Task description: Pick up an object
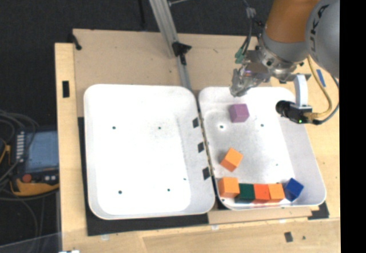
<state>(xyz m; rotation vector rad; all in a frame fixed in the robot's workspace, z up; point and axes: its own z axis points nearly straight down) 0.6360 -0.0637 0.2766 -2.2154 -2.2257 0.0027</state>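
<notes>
My gripper hangs over the back edge of the right bin. Just in front of it and below lies a purple cube, apart from the gripper. An orange cube sits tilted near the bin's middle left. Along the front wall runs a row of blocks: orange, dark green, orange-red, orange and a blue cube at the right end.
The left bin lies beside the right one, with black clips on the shared edge. A slanted metal pole rises from the bench behind the bins. A black cable fitting hangs by the arm at the right bin's back right.
</notes>
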